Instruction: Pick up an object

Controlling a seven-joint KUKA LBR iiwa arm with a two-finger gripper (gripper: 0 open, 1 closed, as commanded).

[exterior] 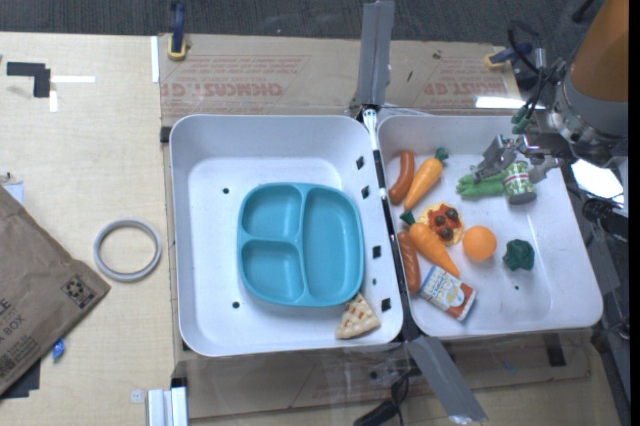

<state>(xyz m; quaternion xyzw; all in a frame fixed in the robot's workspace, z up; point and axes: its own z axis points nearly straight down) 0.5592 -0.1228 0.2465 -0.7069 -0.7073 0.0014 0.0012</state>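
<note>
Currently the gripper [512, 157] sits low over the far right part of the right bin [570, 314]. Whether it is apart, together or clamped on anything cannot be told from this angle. A small green-labelled can [518, 183] lies directly under it, touching a green bean pod [482, 184] that extends leftward.

Other items in the right bin: a hot dog [402, 176] beside a carrot [424, 182] at the far left; a pizza slice [443, 221], an orange [480, 243] and broccoli [518, 255] across the middle; a second carrot [433, 249], a sausage [408, 259] and a small carton [446, 293] nearer the front.

The left bin [195, 214] holds a teal divided plate [300, 244], with a waffle wedge [357, 320] at its front right corner.
</note>
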